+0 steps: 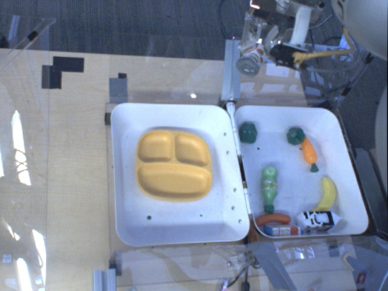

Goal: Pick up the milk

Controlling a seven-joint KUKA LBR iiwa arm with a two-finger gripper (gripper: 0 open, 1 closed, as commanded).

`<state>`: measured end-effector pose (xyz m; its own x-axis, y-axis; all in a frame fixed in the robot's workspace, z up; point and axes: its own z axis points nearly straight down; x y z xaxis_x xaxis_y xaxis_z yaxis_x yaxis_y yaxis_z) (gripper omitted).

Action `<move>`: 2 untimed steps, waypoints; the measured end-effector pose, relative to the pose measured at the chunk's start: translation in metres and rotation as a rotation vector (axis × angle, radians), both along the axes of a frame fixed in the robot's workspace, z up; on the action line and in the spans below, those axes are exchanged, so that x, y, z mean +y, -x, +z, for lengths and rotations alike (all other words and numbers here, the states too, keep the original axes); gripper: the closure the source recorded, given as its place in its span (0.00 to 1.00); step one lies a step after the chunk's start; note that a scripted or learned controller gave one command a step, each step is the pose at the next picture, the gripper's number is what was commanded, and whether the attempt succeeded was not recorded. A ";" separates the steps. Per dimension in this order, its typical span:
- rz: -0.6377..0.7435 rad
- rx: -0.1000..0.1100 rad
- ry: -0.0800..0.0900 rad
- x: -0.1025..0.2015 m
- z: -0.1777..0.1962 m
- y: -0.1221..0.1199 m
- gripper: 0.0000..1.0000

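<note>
The milk (318,220) is a small white carton with black patches. It lies on its side in the front right corner of the right bin (345,162), just below a banana (327,193). My gripper (253,52) hangs high above the bench behind the bins, near the back left corner of the right bin and far from the milk. A small grey round shape with a red mark shows at its lower end; I cannot make out what it is.
The right bin also holds a green bottle (269,187), a sausage (273,218), a red and white box (280,230), a carrot (309,151) and two green items (247,132) (295,136). A yellow divided plate (174,164) sits in the left bin (127,211).
</note>
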<state>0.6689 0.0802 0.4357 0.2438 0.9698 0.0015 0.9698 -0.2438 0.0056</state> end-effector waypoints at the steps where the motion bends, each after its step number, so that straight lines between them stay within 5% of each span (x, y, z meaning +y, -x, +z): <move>1: 0.002 0.000 -0.001 0.087 0.000 0.000 1.00; 2: 0.050 -0.001 -0.002 0.128 0.000 0.000 1.00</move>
<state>0.6685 0.2079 0.4360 0.1946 0.9809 0.0034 0.9809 -0.1946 0.0060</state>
